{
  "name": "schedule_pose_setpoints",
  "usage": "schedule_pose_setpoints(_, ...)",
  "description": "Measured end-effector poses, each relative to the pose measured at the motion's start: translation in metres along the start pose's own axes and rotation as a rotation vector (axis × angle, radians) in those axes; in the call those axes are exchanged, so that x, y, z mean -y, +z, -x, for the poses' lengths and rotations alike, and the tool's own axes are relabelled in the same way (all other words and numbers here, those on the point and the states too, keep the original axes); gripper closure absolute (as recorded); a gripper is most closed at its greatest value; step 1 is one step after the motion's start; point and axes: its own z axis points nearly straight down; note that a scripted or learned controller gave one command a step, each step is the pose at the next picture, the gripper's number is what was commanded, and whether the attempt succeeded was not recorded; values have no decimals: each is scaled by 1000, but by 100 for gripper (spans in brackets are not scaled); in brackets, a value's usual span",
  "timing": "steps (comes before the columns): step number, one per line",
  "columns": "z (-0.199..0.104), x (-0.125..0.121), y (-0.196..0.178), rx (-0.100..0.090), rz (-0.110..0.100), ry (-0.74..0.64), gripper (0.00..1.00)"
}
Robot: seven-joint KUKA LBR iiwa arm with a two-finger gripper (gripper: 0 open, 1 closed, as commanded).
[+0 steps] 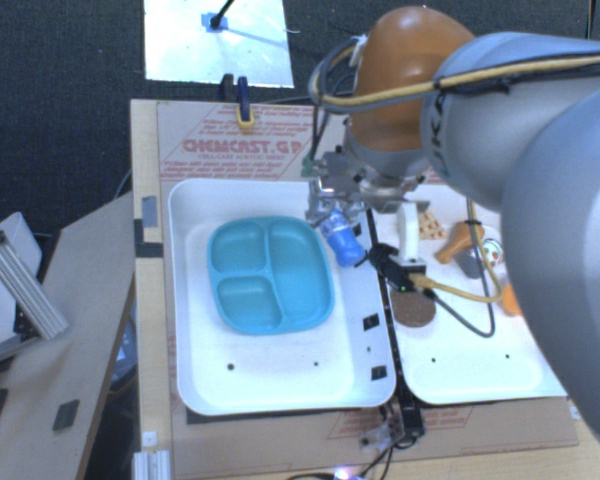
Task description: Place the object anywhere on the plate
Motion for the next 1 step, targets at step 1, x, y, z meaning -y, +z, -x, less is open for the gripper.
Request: schedule_pose_setpoints(1, -42, 4, 21, 2, -3, 2, 100)
